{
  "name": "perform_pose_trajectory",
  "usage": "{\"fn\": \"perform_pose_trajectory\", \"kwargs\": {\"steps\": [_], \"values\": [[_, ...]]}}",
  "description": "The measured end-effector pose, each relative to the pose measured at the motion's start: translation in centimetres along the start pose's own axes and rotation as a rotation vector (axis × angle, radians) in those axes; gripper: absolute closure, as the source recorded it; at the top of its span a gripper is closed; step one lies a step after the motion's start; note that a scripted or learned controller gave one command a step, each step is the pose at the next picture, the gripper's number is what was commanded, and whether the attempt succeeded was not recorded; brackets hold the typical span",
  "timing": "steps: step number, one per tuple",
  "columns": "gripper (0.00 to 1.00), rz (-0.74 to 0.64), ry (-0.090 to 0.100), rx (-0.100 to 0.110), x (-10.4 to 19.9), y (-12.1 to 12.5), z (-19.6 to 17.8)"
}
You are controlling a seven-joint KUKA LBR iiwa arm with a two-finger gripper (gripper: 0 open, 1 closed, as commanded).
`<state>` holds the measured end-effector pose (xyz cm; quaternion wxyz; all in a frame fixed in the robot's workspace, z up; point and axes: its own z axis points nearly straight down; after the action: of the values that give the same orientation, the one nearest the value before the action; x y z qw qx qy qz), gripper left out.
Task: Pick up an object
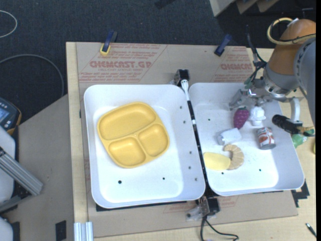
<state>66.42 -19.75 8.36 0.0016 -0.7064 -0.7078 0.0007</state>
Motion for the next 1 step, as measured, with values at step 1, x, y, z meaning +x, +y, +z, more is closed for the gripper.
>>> {"fn": "perform_pose_trajectory", "kwargs": {"steps": [1], "values": [[0.00,-0.001,0.001,-0.001,3.33,-1.38,-0.14]]}}
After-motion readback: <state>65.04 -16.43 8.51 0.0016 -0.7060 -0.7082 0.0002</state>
